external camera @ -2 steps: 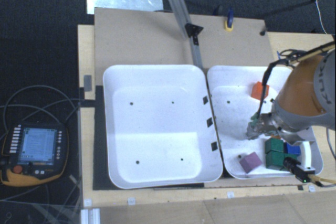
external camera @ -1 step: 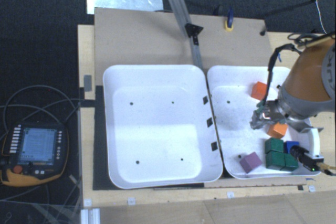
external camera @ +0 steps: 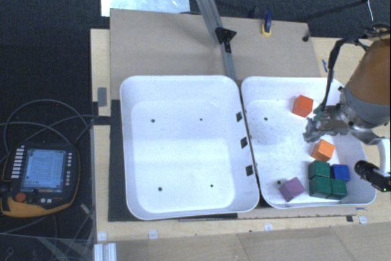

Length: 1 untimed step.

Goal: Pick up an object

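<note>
Camera view, jaws [external camera: 317, 129] low over right bin [external camera: 269, 91], just above orange cube [external camera: 323, 149], opening unclear.

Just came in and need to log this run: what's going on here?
A grey-and-orange arm reaches in from the right over the right bin. Its gripper sits just above a light orange block, with nothing visibly held. A darker orange block lies further back. Green blocks, a blue block and a purple block cluster in the bin's near corner. The left bin sits alongside.
</note>
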{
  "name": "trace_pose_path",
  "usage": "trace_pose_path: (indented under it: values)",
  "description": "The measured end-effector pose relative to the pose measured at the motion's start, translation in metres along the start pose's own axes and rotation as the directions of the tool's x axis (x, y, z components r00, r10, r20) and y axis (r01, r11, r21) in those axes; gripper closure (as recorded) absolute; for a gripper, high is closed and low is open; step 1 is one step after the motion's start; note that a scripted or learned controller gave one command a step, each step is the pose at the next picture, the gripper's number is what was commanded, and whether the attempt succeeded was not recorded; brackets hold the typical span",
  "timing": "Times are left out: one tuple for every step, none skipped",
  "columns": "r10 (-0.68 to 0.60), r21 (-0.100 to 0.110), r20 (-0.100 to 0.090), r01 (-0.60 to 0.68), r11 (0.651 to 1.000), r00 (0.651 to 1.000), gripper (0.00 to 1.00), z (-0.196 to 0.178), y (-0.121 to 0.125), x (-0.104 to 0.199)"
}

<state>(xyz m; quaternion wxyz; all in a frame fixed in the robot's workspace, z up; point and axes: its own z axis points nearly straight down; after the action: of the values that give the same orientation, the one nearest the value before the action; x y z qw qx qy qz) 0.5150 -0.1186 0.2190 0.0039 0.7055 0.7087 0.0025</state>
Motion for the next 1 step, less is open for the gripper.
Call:
trace_pose_path:
  values:
    - [0.000,0.003,-0.001,0.000,1.000,1.000,1.00,-0.0323,0.0023,-0.0005]
